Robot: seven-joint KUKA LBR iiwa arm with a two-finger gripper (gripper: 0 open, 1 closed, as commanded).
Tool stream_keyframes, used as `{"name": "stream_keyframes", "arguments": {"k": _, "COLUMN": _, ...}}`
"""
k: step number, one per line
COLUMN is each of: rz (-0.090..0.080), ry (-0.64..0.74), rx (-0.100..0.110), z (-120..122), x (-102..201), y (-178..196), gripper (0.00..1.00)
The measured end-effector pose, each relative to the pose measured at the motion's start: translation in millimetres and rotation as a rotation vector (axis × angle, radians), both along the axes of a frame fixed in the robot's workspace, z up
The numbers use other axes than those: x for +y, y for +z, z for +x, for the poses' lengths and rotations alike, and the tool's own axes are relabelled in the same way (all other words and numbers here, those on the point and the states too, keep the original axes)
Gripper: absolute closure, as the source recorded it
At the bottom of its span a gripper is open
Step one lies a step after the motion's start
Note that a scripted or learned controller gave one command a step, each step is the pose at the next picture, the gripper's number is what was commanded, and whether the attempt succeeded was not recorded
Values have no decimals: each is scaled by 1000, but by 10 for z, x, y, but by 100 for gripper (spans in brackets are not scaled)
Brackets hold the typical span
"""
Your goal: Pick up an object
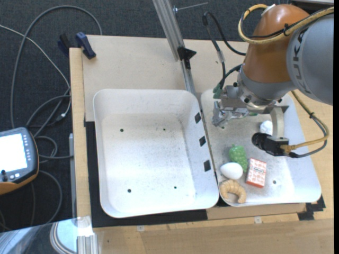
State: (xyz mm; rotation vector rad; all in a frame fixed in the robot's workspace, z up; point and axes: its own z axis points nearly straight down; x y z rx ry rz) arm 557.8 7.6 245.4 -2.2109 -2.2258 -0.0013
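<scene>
White letters reading "KU" run down the grey arm (312, 41) near the upper right edge, cut off past that. The small red and white box (256, 173) in the right bin (296, 192) carries print too small to read.

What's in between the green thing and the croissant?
In the camera view, a white egg lies between the green thing above it and the croissant below it, in the right bin.

Setting: I read this as a robotics lab.
Arm: industrial KUKA arm (296, 41) over a plywood tabletop (132, 62).
Floor: dark carpet (32, 52) crossed by loose cables (32, 36).
Controls: teach pendant (16, 157) at left.
</scene>
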Motion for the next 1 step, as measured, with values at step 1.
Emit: {"name": "stream_keyframes", "arguments": {"k": 1, "rz": -1, "ry": 0, "rx": 3, "z": -207, "x": 532, "y": -149, "gripper": 100}}
